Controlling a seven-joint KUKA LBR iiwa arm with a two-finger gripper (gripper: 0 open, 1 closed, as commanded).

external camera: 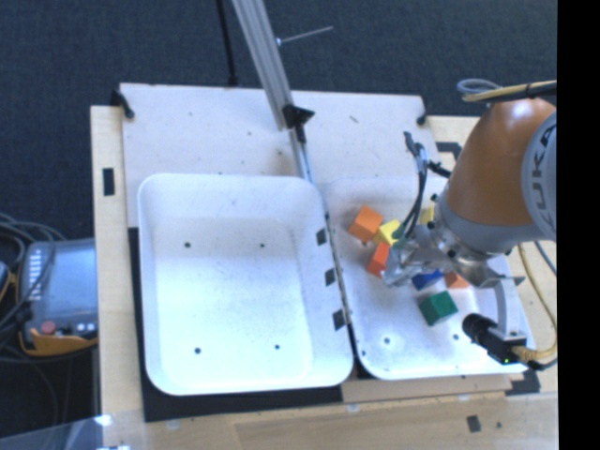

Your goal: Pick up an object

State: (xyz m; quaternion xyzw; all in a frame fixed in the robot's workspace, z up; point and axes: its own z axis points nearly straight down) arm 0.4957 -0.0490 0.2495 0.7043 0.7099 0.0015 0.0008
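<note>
The right bin (394, 354) holds a cluster of small blocks. An orange block (367, 223) lies toward its upper left, with a yellow block (385, 233) touching it and a second orange piece (377, 262) just below. A blue block (427, 280) and a green block (437, 307) lie lower, near the bin's middle. My gripper (405, 268) hangs low over this cluster, between the orange piece and the blue block. The arm's orange band and grey wrist (497, 181) cover the bin's right part.
The left bin (234, 284) lies beside the right one, divided by a rim with black clips (330, 275). A slanted metal pole (267, 54) rises behind the bins. A grey device with cables (56, 293) sits off the bench at the left.
</note>
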